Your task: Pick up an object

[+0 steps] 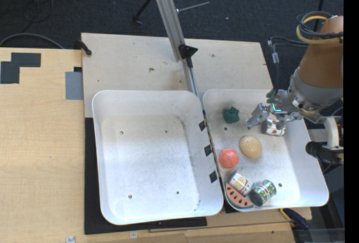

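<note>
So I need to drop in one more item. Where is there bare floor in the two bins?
The left bin is bare floor from wall to wall. In the right bin, the far strip behind the green toy is free. It is crowded along the near edge, where the cans lie, and around the red ball, the potato and the claw.

Two white bins [147, 102], faintly speckled grey on the floors. In the right-hand bin [297, 180]: dark green lump [230, 114], tan-yellow rounded piece [251, 146], orange-red ball [228, 157], green can with dark end [263, 191], small can labelled white, red and yellow [240, 183], red watermelon slice with dark seeds and green rind [236, 198], small white object with red and brown marks [274, 126]. Grey arm [317, 76], orange band. Pale beige board [168, 62], light wood-grain bench [39, 152].
</note>
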`<state>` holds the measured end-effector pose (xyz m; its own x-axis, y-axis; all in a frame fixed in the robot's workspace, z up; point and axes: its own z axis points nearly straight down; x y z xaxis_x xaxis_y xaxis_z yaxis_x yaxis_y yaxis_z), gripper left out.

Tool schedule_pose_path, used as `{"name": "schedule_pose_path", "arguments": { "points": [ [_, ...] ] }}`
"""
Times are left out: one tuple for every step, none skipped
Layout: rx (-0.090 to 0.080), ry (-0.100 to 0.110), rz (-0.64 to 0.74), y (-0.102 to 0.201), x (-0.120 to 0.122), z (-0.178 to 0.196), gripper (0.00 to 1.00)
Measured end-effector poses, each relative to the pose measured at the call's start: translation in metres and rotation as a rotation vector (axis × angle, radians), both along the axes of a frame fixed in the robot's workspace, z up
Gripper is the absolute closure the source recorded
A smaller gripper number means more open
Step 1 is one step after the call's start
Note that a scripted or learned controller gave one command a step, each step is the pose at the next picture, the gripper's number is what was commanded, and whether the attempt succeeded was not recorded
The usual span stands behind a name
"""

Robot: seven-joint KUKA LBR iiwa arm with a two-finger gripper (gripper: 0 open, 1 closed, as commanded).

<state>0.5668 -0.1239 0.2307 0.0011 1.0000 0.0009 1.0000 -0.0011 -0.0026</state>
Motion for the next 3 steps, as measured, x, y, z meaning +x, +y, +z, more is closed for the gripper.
{"name": "schedule_pose_path", "arguments": {
  "points": [
    [0.001, 0.006, 0.001, 0.001, -0.006, -0.045, 0.00],
    [0.001, 0.007, 0.001, -0.001, -0.011, -0.108, 0.00],
    [-0.002, -0.003, -0.001, -0.001, -0.010, -0.139, 0.00]
  ]
}}
